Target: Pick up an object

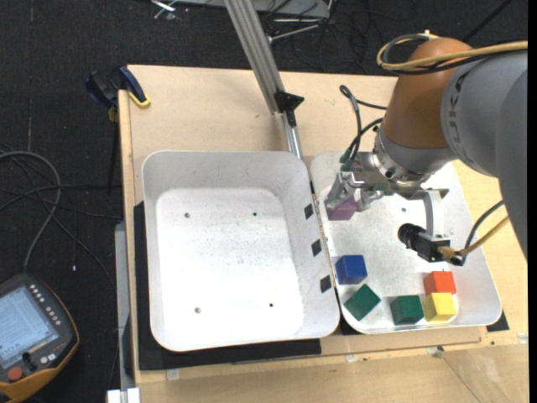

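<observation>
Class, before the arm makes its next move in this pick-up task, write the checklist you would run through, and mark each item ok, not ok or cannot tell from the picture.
1. End effector is over the right bin: ok.
2. A target sits right at it, the purple block: ok.
3. Purple block actually gripped: cannot tell.
4. Purple block has room away from the blue cube: ok.
5. Purple block clear of the bin's left wall: not ok, it lies close to it.
6. Remaining blocks, dark green block and orange cube, lie inside the bin: ok.
</observation>
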You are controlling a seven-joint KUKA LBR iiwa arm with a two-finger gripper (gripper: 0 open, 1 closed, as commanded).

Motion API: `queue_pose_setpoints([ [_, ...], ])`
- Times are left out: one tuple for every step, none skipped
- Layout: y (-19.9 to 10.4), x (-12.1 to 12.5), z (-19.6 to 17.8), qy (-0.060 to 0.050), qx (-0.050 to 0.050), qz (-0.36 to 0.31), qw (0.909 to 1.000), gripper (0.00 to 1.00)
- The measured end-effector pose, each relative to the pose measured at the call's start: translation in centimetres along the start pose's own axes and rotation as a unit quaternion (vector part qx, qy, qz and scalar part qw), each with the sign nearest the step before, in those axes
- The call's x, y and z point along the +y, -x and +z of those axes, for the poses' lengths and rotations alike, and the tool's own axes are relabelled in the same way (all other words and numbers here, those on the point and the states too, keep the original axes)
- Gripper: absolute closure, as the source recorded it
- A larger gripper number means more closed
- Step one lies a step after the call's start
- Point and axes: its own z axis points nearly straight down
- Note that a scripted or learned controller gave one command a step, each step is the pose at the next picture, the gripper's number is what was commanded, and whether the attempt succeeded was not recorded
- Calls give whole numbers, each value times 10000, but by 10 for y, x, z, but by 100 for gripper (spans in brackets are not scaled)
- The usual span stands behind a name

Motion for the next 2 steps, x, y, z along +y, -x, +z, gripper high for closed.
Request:
queue_pose_setpoints([
  [17,15,-56,3,-24,36,10000,100],
  [-79,-2,15,-72,1,7,10000,100],
])
